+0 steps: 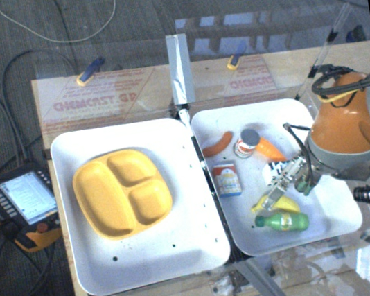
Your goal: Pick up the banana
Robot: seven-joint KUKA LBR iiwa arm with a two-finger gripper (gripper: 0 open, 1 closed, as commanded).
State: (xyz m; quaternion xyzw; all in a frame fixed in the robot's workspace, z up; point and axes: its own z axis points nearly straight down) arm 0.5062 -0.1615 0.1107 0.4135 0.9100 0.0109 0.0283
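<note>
Banana [276,203] lies low in the right bin [337,220], at 12 o'clock of the green bottle [282,221]. My tool [282,185] sits right over it; grip state unreadable. Lift not yet done.

Two white bins sit side by side: the left bin [92,265] holds one yellow divided tray [122,191]. The right bin [337,220] holds one sausage [217,144], one can [247,144], one carrot [270,150], one small carton [226,178], one banana [282,203] and one green bottle [282,221].
</note>
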